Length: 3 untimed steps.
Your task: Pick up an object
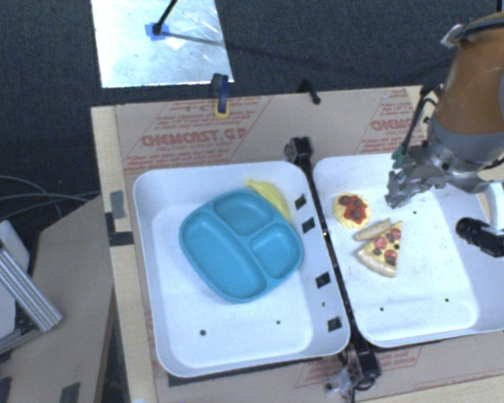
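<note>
1. So the gripper (398, 191) hangs over the upper part of the right bin (478, 306), just right of the food pieces. It's small and dark from this angle, so I honestly can't tell how it's set, and nothing shows in its grasp.

2. Likely targets: a round pizza piece (351, 210) with red topping, and just below it a pizza slice (382, 250), wedge-shaped, pale crust, red dots. They sit touching or nearly so, near the bin's left wall.

3. Biggest risk, I'd say: both pieces look flat and low, so a top-down pinch could slide off or just scrape the bin floor.

4. Because they're crowded together, closing on one could shove the other away or catch both badly.

5. Being close to the divider (318, 234) between the bins, a nudge could wedge a piece against the wall.

6. Over in the left bin (171, 330) there's a blue divided plate (240, 255) with a yellow thing (270, 194), maybe a banana, tucked behind it. Well apart from the gripper.
</note>
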{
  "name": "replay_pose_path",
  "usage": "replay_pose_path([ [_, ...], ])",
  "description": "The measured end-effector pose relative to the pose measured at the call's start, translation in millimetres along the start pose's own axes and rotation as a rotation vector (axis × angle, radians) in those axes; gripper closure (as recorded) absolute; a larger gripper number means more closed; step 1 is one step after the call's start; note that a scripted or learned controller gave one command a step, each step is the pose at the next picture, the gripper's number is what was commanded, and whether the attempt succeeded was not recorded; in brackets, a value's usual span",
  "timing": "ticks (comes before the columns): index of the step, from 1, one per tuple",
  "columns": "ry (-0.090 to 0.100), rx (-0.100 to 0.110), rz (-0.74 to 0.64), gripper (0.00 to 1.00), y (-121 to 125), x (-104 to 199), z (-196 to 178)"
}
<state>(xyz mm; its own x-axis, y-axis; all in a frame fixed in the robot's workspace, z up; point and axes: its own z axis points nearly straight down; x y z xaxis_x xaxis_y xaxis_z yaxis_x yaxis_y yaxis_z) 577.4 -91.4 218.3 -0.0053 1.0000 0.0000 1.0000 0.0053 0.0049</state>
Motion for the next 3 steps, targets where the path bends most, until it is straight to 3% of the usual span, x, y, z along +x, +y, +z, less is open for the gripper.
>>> replay_pose_path([
  [1, 0.000, 0.000, 0.000, 0.00, 0, 0, 0],
  [2, 0.001, 0.006, 0.005, 0.00, -25, -16, 127],
  [3, -0.002, -0.003, 0.004, 1.00, -22, -17, 112],
])
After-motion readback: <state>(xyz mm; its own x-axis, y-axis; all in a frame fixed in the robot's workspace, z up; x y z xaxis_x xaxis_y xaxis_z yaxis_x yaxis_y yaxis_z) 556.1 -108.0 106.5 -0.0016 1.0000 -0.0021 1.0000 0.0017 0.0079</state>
